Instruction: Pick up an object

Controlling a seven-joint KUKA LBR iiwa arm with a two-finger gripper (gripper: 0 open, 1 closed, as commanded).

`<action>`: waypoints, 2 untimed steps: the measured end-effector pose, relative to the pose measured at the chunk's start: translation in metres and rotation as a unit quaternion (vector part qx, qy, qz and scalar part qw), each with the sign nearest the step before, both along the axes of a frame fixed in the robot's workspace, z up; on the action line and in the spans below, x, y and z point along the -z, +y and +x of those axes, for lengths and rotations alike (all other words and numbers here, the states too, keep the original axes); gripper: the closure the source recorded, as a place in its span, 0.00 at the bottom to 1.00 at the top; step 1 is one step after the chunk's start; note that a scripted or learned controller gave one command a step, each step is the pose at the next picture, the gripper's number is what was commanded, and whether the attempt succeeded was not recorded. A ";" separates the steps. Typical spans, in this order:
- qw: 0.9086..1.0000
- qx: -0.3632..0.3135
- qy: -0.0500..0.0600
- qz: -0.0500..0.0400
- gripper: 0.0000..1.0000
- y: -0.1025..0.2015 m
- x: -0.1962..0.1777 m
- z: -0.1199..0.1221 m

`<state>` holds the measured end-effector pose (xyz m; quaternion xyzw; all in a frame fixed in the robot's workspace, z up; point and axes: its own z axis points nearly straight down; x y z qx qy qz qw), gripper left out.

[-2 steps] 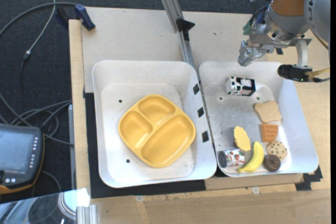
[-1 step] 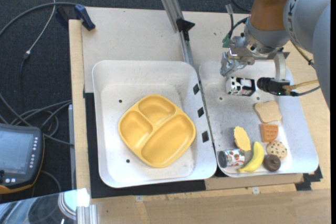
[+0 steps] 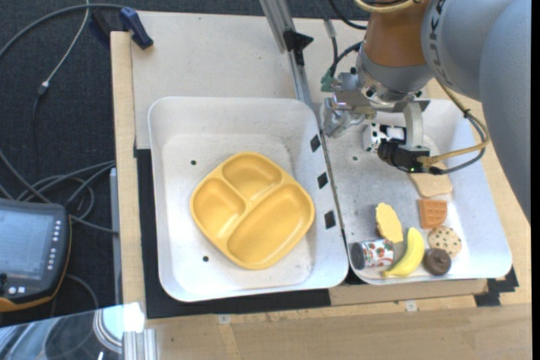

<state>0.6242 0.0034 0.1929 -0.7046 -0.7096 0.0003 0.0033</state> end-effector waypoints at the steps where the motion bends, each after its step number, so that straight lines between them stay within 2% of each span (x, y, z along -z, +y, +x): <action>1: 1.000 0.001 0.000 -0.001 1.00 0.022 0.000 -0.006; 2: 1.000 0.000 0.000 0.000 1.00 0.082 0.000 -0.027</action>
